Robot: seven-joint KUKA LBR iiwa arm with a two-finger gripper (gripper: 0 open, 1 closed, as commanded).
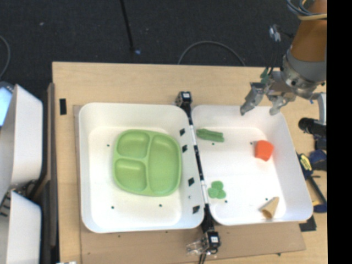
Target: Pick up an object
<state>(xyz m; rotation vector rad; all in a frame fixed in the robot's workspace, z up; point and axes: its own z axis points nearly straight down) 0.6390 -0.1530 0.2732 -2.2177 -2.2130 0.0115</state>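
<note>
My gripper (pixel 261 107) hangs open over the back edge of the right bin (pixel 236 117), its two fingers spread apart with nothing between them. Below it in that bin lie an orange block (pixel 264 150) at the right, a flat green strip (pixel 209 135) near the divider, a small green clover-shaped piece (pixel 216 190) at the front left, and a tan cone-like piece (pixel 270 207) at the front right. The orange block sits a short way in front of the gripper.
The left bin (pixel 93 125) holds a green divided plate (pixel 147 161). A black-clipped divider (pixel 192 153) runs between the bins. Blue and black tools (pixel 313 161) lie on the bench to the right of the right bin.
</note>
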